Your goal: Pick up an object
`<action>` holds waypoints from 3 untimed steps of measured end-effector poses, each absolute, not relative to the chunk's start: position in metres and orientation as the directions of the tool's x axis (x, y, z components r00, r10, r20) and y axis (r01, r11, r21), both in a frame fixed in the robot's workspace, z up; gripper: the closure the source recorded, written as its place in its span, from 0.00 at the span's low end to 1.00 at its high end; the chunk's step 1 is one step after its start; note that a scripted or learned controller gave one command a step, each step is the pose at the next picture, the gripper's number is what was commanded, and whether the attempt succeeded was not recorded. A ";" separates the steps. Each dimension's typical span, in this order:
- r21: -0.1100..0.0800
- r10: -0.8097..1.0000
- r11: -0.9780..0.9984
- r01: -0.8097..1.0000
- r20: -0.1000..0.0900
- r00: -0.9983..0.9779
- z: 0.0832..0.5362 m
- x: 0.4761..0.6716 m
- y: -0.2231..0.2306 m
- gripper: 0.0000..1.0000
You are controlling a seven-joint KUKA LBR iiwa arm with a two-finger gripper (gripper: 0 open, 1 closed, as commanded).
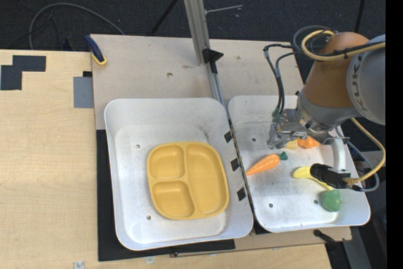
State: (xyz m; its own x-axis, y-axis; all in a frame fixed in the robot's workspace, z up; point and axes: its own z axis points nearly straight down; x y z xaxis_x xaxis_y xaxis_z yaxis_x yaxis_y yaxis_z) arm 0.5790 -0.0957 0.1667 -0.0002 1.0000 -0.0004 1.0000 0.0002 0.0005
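My gripper (281, 140) hangs low over the right bin (296, 214), in its upper middle. Just below and left of it lies an orange toy carrot (263, 164) with a small teal stub (283, 155) at its right end. A small orange piece (308, 143) sits right beside the gripper on its right. Farther right in the same bin lie a yellow banana-like toy (305, 172) and a green round toy (330, 200). Nothing shows between the gripper's tips.
The left bin (126, 198) bears a yellow divided plate (187, 180). A metal post (196, 16) rises behind the bins, and black clips (234, 164) line the seam between them. The grey arm with its orange band (334, 79) looms over the right bin's far side.
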 end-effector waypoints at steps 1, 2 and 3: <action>0.001 1.000 0.001 1.000 0.000 -0.001 0.218 0.588 -0.102 1.00; 0.001 1.000 0.001 1.000 0.000 -0.001 0.255 0.589 -0.103 1.00; -0.004 1.000 0.004 1.000 0.002 -0.004 0.259 0.583 -0.045 1.00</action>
